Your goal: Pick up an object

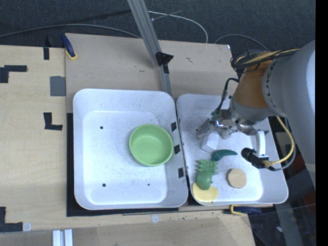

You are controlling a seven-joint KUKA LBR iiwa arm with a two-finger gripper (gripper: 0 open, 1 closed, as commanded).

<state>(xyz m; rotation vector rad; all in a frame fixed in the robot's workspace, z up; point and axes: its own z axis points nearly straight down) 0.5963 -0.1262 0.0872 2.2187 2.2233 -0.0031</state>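
Camera view, looking down on the right bin (pixel 274 188), and that bin is our landmark. The arm (pixel 287 81) comes in from the right and fills the bin's upper right corner, its grey body cut off by the frame edge, the orange band showing just above the wrist. The gripper (pixel 207 131) sits low over the bin's upper middle, fingers (pixel 201 132) spread apart and pointing left; nothing is seen between them. Just beneath them lies a small white block (pixel 209 143), hard to separate from the white floor, and whether a fingertip touches it cannot be told. Nearer the bin's centre, a dark green curved piece (pixel 223 154). Below it toward the front wall, a green ridged toy (pixel 205 174) partly overlaps a pale yellow piece (pixel 206 193) in the front left corner. Right of those, a round tan disc (pixel 237 178). A black fitting with a yellow cable (pixel 254 158) covers part of the bin's right side. Left of the bin, its twin, the left bin (pixel 87 137), holds a green bowl (pixel 151 145). No readable writing or labels anywhere.
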